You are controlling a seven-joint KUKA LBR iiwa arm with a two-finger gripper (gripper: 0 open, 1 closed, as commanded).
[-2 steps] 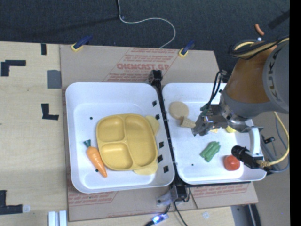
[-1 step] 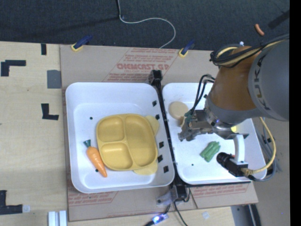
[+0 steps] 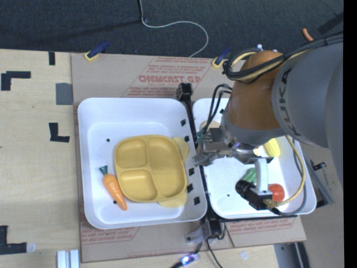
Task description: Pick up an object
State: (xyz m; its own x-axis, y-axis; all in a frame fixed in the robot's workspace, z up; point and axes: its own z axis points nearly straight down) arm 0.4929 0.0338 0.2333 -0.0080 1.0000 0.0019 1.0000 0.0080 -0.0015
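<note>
Jaws near yellow plate (image 3: pixel 149 169); carrot (image 3: pixel 114 190) well apart, beyond plate.

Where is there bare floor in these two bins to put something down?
Left white bin: a bare strip between its far wall and the yellow divided plastic plate, and a narrower one left of the orange toy carrot. Right white bin: a small patch at its near left corner; the rest is crowded under the grey-and-orange arm.

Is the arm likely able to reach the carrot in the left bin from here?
Probably yes: the carrot lies uncovered beside the yellow plate, and the gripper hangs just right of the left bin.
</note>
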